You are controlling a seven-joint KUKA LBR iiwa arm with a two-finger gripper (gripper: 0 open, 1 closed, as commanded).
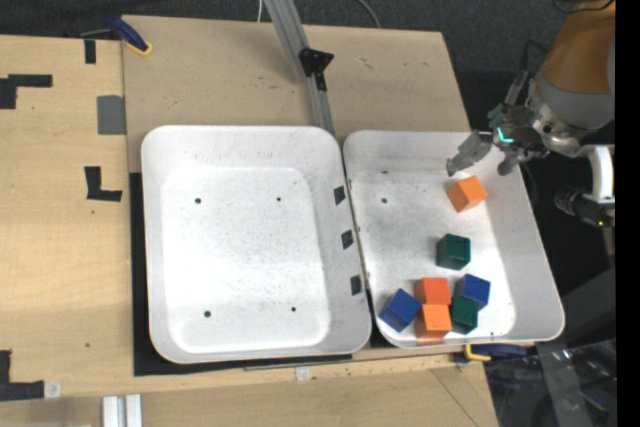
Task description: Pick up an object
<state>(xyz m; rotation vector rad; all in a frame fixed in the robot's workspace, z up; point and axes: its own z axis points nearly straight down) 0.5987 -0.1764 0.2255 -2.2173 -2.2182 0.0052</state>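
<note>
A flat light-brown wooden bench [60,215] holds two shallow white plastic bins. The left bin [160,245] and the right bin [535,245] sit side by side, touching, on a thin black mat [139,315] near the bench's near edge.

Arm [585,65] cut off by the right edge above the gripper [488,156]. Below the jaws, the lower orange block [435,319] partly hides the neighbouring green block [464,314].
</note>
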